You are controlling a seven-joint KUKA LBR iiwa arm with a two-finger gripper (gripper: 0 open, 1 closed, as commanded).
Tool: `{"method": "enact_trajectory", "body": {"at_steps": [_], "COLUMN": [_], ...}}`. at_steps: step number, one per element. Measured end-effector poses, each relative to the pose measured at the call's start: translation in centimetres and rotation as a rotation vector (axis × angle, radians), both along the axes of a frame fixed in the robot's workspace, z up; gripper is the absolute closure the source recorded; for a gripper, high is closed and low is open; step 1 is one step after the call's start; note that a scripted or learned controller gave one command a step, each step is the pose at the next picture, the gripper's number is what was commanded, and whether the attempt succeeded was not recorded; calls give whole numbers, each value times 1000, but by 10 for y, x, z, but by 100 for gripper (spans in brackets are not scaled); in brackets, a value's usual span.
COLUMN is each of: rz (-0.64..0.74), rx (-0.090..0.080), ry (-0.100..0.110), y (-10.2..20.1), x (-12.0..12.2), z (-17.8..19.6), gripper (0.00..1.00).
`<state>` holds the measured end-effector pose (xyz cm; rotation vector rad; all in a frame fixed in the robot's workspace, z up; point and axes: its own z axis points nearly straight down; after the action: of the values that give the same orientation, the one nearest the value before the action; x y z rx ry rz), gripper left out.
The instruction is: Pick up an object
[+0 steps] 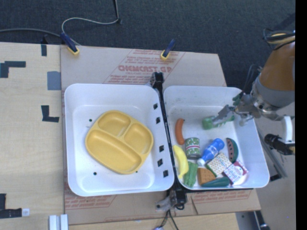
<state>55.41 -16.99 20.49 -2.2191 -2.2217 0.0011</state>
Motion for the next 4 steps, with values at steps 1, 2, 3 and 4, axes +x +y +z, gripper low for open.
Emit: {"method": "enact_trajectory", "body": {"at_steps": [1, 2, 3, 4], "rz": [0, 2, 1, 2], "rx": [-2, -1, 0, -3], "ry": [-5, -6, -2, -2], "y": [-17, 35, 67, 67], "x": [24, 47, 88, 88], "z": [-119, -119, -120, -110], "gripper": [0, 0, 0, 100]}}
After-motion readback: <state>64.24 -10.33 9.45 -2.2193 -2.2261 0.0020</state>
